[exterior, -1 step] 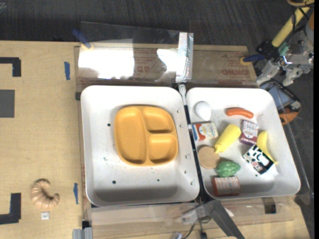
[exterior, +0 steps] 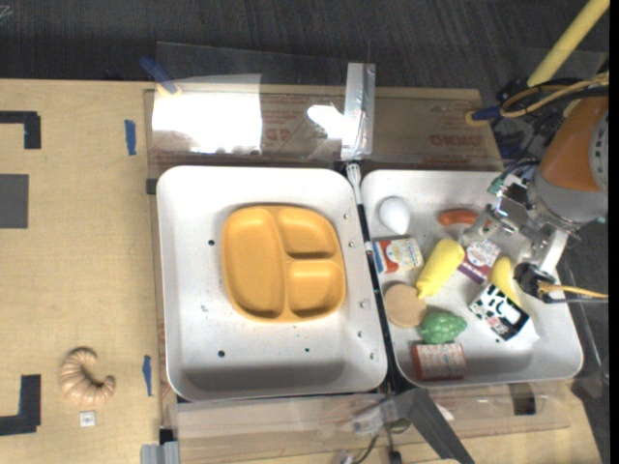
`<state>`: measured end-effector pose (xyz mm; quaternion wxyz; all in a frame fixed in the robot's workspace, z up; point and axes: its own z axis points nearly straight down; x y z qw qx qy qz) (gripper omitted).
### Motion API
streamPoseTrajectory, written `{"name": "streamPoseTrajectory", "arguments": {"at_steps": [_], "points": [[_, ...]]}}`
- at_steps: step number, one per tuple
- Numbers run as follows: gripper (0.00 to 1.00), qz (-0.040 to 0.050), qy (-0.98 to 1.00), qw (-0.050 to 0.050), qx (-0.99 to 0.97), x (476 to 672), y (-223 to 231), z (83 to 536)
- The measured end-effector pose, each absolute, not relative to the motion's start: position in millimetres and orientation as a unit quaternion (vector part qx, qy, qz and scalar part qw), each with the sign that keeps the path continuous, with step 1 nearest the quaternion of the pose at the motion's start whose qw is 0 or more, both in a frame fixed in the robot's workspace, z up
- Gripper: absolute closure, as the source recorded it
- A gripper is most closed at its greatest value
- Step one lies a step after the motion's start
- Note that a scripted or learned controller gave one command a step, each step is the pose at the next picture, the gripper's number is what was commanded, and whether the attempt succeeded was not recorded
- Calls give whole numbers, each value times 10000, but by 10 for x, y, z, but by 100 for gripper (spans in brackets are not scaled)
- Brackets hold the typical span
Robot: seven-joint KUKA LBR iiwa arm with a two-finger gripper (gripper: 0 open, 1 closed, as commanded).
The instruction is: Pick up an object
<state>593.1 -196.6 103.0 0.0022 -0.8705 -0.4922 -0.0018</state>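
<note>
Nearest the camera, at the desk's [exterior: 77,259] front left corner, a tan croissant [exterior: 87,376] lies by itself on the bare wood, well apart from both bins. Beyond it the left bin [exterior: 193,220] carries an orange divided tray [exterior: 283,261] near its middle, three compartments facing up.

The right bin [exterior: 556,351] holds the loose things to pick from. At its front sits a red can [exterior: 440,359] on its side, with a green leafy piece [exterior: 442,326] just behind it and a round tan cookie [exterior: 404,305] to the left of that. A black-and-white carton [exterior: 498,311] lies at the right, touching a small yellow banana-like piece [exterior: 504,280]. Further back come a yellow bottle [exterior: 440,265] lying tilted, a red-and-white carton [exterior: 398,255] beside it, then a white egg [exterior: 393,213] and a red sausage [exterior: 457,217] near the far wall.

The jaws [exterior: 517,222] hang over the bin's right side (the grey arm with its orange band enters from that edge), above a small purple-and-white packet [exterior: 481,255]. Whether they are released or clenched I cannot tell, and nothing shows between them.

Farthest off, a clear plastic sheet [exterior: 256,114] stands behind the bins.
</note>
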Motion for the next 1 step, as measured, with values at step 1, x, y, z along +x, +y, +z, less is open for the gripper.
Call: {"name": "streamPoseTrajectory", "arguments": {"at_steps": [1], "points": [[0, -21, -4539, -4, -8911, 6276, -1521, 1456]]}}
